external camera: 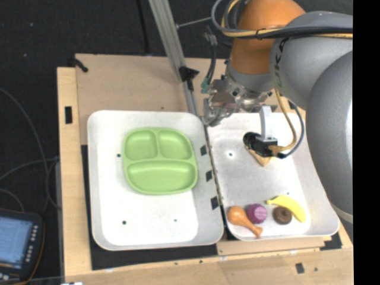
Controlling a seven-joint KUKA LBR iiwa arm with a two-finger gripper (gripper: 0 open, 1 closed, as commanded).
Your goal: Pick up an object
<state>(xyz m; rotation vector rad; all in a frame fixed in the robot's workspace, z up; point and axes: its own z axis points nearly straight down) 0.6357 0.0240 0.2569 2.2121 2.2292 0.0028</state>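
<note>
Wooden bench (119, 82) fills mid frame on dark floor. Left bin (104, 177) holds a green divided plate (160, 161). Right bin (297, 177) has toys along its lower edge: orange pear-shaped toy (242, 218), purple ball (257, 212), brown donut (282, 215), banana (289, 206). Gripper (215, 114) sits over the bins' upper divider; cannot tell its opening or any hold. Metal pole (169, 34) upper centre, tablet (18, 242) lower left.
</note>
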